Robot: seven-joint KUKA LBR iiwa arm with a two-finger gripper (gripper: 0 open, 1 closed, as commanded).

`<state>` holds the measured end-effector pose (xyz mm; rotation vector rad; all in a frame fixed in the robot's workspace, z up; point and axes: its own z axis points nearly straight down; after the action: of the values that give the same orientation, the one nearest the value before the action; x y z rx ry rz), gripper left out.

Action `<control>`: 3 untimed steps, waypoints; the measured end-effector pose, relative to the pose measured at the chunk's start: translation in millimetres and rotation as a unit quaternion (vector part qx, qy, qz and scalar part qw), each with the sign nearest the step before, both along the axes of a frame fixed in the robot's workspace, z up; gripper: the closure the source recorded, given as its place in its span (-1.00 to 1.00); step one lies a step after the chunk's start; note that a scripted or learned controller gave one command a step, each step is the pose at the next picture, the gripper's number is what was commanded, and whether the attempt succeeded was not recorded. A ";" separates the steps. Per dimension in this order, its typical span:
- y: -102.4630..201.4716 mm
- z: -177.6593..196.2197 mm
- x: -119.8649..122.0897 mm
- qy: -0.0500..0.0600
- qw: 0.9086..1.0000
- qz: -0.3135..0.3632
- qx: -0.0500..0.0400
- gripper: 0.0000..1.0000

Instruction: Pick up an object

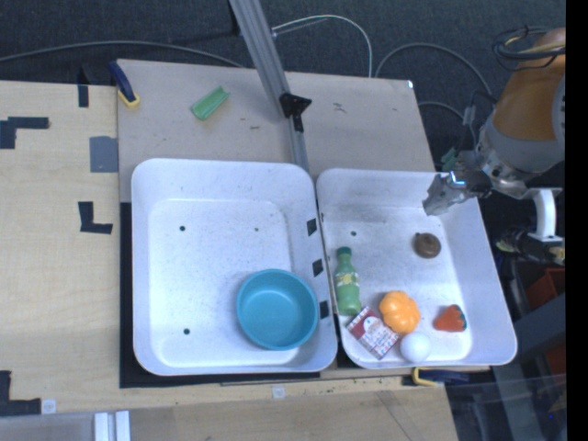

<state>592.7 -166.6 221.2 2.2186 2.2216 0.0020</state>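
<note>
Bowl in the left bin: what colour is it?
Light blue; the round plastic bowl shows plainly in the camera view.

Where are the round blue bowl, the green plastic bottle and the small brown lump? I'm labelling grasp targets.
Round blue bowl (276, 309): camera view, on its inner floor.
Green plastic bottle (347, 287): camera view, on its body.
Small brown lump (426, 244): camera view, on its top.

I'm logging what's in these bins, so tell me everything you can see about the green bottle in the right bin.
The green bottle is small and looks like plastic, with a darker green cap at its far end and a yellowish label band around its body. It lies on its side on the floor of the right bin, close to that bin's left wall, its length running away from the camera. Its near end sits right by the red and white packet, though contact is hard to judge. The gripper is well away, up near the bin's far right rim.
</note>
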 end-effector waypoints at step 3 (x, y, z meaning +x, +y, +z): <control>171.3 16.0 -13.8 0.001 1.000 0.004 0.001 1.00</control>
<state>578.9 4.7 237.2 2.2129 2.2324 0.0017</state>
